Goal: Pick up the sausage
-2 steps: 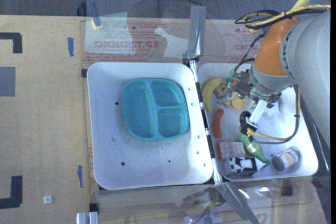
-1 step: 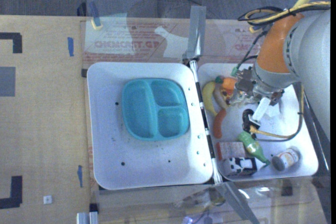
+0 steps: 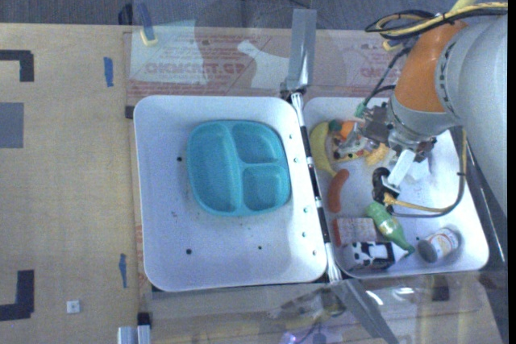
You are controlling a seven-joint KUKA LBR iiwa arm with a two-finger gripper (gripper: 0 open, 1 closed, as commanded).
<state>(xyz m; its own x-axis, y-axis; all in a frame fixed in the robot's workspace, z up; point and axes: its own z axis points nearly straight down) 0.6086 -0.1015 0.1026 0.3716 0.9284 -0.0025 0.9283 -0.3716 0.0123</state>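
Observation:
The sausage [image 3: 336, 188], reddish brown and slightly curved, lies in the right bin [image 3: 472, 250] near its left wall, just below a yellow banana [image 3: 320, 146]. My gripper [image 3: 358, 141] is low over the upper part of that bin, above and a little right of the sausage, among some small orange and multicoloured pieces [image 3: 348, 130]. The sausage lies apart from the gripper, with nothing gripping it.
A teal divided plate [image 3: 239, 167] lies in the left bin [image 3: 161, 246]. In the right bin's lower part are a green bottle [image 3: 389, 224], a small can [image 3: 439, 244], a black-and-white item [image 3: 372, 254] and a brownish packet [image 3: 351, 230].

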